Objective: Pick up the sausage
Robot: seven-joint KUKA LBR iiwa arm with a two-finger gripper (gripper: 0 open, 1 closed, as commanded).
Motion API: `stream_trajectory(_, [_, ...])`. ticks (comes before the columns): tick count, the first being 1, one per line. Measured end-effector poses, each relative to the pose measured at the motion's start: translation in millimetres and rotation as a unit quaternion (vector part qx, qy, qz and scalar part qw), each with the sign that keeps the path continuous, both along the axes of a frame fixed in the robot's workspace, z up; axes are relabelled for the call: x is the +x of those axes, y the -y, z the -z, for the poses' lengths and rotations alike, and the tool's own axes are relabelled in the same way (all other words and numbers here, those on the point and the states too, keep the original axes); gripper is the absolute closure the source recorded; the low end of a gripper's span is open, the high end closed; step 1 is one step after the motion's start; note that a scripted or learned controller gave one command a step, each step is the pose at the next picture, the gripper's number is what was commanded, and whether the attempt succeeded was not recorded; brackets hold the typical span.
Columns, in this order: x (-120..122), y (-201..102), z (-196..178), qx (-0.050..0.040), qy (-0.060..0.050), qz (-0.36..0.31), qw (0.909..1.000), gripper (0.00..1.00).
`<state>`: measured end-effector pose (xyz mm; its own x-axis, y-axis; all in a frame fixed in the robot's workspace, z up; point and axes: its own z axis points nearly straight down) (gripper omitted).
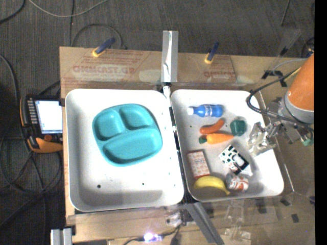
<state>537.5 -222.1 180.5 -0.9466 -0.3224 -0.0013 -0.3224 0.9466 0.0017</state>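
Sausage (212, 126) lies in the right bin (278, 188), upper middle, reddish-orange, slanting up to the right. Directly below it, touching or nearly so, a carrot (220, 137) lies almost level. Blue bottle (206, 111) on its side just above the sausage, white cap to the left. Small dark-green object (238, 126) just right of the sausage's upper end (kind not clear).

Lower in the same bin: a flat packet with reddish print (197, 163), a black-and-white patterned item (233, 158) to its right, a banana (210, 183) near the front wall, and a small can (238, 183) on its side beside the banana's right tip.

Claw (260, 138) sits over the right side of the right bin, well apart from the sausage, with the green object between them. Its metal parts blur together against the white bin, so whether it is spread or closed cannot be told; nothing is visibly in its grip. Arm (301, 93) enters from the right, orange band showing at the edge.

Left bin (76, 188) holds a turquoise divided plate (127, 133) with three compartments, set at a tilt. Both bins rest on a brown surface (122, 68).
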Motion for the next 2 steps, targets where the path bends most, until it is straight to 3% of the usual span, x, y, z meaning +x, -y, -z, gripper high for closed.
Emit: stream_trajectory(2, [4.0,-3.3,-16.6,0.003,0.003,0.001,1.0,1.0])
